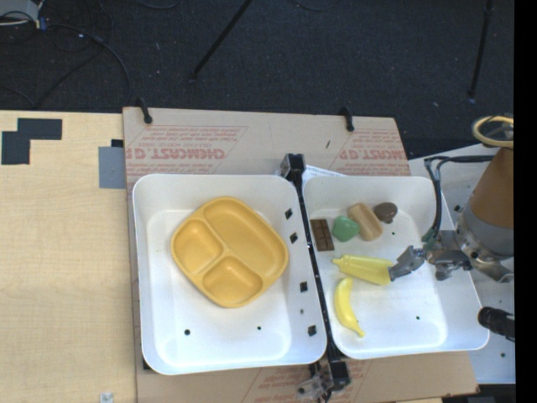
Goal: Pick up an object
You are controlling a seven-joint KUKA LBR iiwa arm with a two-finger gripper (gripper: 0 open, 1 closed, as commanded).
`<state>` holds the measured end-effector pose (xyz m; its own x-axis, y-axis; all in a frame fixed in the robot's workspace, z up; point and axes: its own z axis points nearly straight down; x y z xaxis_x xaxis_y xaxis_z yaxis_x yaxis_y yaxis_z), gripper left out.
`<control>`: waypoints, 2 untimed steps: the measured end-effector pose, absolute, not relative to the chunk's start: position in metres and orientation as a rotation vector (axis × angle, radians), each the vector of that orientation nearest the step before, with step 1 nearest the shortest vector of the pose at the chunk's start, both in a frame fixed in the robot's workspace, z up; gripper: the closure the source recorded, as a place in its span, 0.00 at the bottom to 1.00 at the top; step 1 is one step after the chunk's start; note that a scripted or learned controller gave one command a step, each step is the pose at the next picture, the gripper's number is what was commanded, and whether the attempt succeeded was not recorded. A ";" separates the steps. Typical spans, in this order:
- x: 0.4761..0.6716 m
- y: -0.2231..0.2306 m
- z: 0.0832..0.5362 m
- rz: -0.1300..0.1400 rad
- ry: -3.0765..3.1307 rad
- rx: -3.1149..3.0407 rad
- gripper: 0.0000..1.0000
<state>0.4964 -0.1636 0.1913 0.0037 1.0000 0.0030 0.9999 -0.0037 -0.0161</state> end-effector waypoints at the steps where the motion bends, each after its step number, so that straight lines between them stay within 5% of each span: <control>1: 0.500 -0.163 0.198 0.002 -2.220 -2.221 0.00; 2: 0.496 -0.158 0.153 0.005 -2.216 -2.216 0.00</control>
